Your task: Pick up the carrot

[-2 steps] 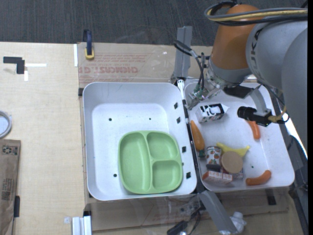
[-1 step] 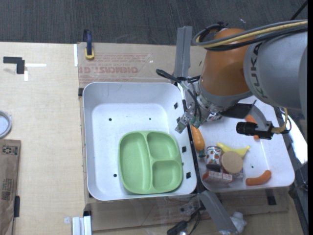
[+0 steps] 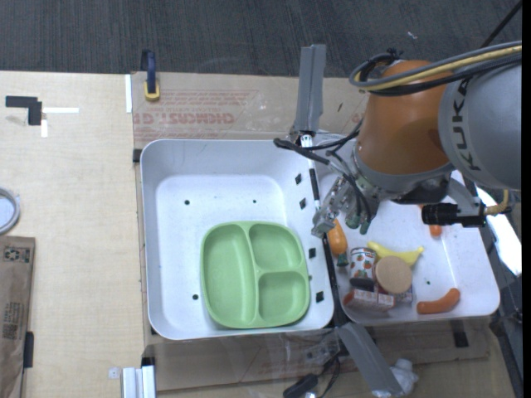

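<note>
The carrot [image 3: 337,240] is a small orange piece at the left edge of the right bin [image 3: 477,305], close to the divider between the bins. My gripper [image 3: 338,219] hangs directly over it under the orange wrist band, its tip right at the carrot's upper end. The wrist hides the contact, so I cannot tell whether the carrot is gripped or merely touched.
Just right of the carrot lie a small can [image 3: 361,264], a yellow banana [image 3: 398,253], a round brown item [image 3: 393,276], a dark packet [image 3: 369,298] and a sausage [image 3: 437,302]. The left bin [image 3: 166,222] holds a green divided plate [image 3: 255,274].
</note>
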Motion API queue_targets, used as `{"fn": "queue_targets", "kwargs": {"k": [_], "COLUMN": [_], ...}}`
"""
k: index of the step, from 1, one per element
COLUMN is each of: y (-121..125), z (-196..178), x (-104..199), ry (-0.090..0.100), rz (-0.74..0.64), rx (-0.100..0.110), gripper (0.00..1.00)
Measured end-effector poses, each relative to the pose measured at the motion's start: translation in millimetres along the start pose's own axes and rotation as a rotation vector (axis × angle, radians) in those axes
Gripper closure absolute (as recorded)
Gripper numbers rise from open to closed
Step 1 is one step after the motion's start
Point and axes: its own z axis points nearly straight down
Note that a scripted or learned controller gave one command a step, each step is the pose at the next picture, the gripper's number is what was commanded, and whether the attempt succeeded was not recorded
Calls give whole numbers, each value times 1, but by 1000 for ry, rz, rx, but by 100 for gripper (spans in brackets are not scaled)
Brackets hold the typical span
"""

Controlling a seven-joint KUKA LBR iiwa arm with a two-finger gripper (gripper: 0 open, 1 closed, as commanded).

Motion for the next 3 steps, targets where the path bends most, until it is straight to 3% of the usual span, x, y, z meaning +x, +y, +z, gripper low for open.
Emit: {"fn": "queue_targets", "kwargs": {"k": [1, 2, 3], "y": [35, -36, -37], "z": [-2, -91, -26], "x": [29, 27, 49], "ry": [0, -4, -1], "rz": [-488, -223, -224], "rx": [-1, -2, -1], "gripper": [100, 100, 100]}}
